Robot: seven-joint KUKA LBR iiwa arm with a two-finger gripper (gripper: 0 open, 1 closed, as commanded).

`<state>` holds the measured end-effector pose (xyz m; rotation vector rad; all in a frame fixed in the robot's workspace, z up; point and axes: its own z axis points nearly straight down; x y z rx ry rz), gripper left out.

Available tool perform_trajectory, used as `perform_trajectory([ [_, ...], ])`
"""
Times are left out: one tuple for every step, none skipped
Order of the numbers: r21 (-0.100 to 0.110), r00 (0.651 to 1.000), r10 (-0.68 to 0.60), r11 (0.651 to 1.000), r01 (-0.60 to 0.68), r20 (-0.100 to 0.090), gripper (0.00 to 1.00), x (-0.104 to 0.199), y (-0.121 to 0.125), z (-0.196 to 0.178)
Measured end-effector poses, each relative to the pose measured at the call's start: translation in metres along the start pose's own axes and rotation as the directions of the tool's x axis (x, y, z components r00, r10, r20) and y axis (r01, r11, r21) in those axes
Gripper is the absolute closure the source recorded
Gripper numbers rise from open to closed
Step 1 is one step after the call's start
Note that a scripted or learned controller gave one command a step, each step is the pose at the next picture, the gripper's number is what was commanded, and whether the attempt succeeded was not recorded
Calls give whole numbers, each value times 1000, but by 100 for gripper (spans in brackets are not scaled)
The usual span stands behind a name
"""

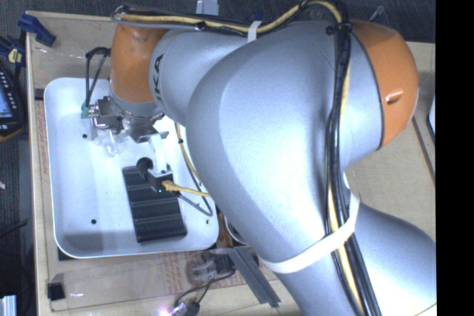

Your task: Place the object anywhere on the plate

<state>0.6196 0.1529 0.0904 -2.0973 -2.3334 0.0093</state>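
Over the left bin (55, 159) we cannot tell the state of our gripper (111, 135), nor see the object or plate, so handling stays guesswork.

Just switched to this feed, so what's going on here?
The KUKA arm is stretched across the bench from the right, covering much of the scene. Its gripper is down over the left white bin, near its upper part. A dark ribbed block lies in the same bin, below the gripper. Nothing is visibly held.
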Motion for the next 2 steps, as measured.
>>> perform_trajectory([
  [-4, 996, 84, 996, -84, 0, 100, 30, 39, -44],
  [-2, 986, -166, 986, 166, 0, 100, 45, -49, -129],
])
